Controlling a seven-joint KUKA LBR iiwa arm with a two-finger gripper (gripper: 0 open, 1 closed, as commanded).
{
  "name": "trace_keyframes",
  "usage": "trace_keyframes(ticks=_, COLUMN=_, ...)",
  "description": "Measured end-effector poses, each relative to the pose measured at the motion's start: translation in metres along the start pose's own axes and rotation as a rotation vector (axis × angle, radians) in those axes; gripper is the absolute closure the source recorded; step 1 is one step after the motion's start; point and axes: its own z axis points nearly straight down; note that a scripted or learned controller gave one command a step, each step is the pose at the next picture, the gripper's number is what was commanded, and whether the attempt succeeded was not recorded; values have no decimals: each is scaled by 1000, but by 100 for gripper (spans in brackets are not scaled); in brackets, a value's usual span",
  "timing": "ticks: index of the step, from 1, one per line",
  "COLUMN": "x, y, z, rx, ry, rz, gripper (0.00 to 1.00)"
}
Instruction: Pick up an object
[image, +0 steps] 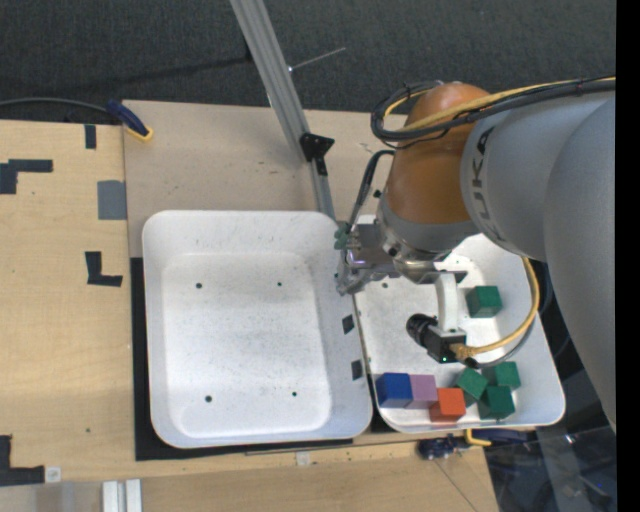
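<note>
Camera view looks down on a pale worktop (60, 330) that carries two white bins side by side. The tool (350, 268) hangs at the 9 o'clock edge of the right bin (385, 335), just over the rims where the two bins meet. Whether it is released or clenched I cannot tell, and nothing can be seen grasped in it.

All the things to pick lie in the right bin. Along its 6 o'clock edge are one blue block (395, 388), one lilac block (423, 388) touching it, and one orange block (450, 402) just beside that. Next, toward 5 o'clock, comes a cluster of green blocks (497, 402). I count three there, though they crowd each other and the count is not sure. One more green block (485, 300) sits alone near the 3 o'clock side, well apart from the rest. That makes about seven blocks: four green and one each of the other colours. The left bin (150, 300) holds no blocks.

The blocks look like small, stiff cubes, likely light and unlikely to break or squash. Their flat, smooth faces could slip, so a hold across two opposite faces, low on the sides, seems best. The lone green block looks easiest, with free space all round it. Those in the row and cluster touch their neighbours, which leaves little room.
</note>
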Motion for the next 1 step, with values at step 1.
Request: trace_keyframes(ticks=1, x=52, y=-7, z=3, rx=1, ry=-1, rz=0, gripper=100)
